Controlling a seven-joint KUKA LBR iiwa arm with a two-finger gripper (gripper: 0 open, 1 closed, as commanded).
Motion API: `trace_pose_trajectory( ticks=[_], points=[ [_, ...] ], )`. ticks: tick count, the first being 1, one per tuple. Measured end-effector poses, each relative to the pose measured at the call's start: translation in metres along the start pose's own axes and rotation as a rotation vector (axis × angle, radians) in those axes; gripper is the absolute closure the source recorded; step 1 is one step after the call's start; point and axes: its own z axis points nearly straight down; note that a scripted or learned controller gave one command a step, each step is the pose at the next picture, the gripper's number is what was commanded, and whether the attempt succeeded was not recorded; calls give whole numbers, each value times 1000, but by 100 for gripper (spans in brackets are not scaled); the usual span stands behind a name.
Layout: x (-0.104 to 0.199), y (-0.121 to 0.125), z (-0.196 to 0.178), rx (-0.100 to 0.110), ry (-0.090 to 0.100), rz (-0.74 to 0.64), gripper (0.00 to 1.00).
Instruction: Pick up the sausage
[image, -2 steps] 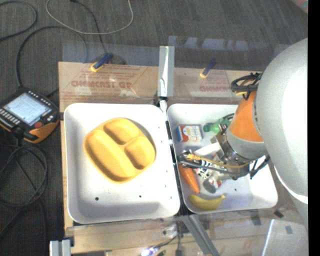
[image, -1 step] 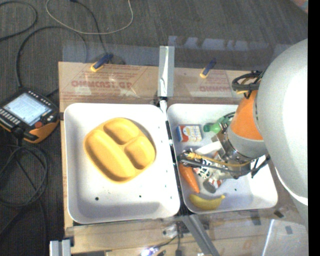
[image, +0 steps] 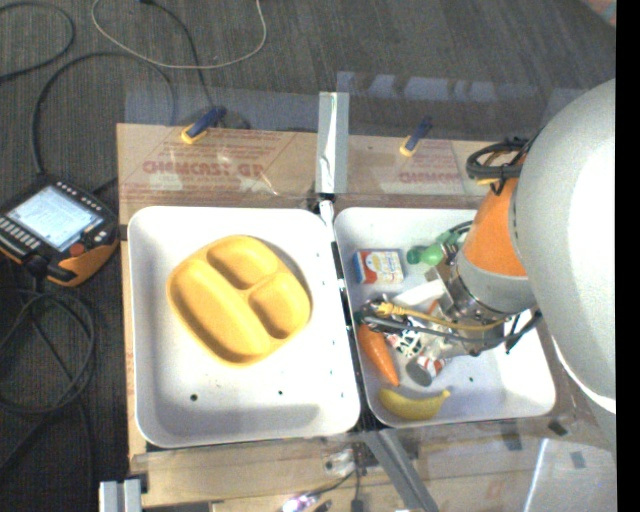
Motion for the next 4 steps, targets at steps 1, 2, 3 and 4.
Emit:
trace_pose_trajectory(
  ticks=[1, 2, 3, 4],
  points=[
    [-5, 20, 13, -4, 11, 11, 100],
    [34, 22, -41, -6, 13, 9, 100],
    [8, 54, -50, -5, 13, 10, 100],
    [57, 77, -48, -7, 12, -142, 100]
  ],
)
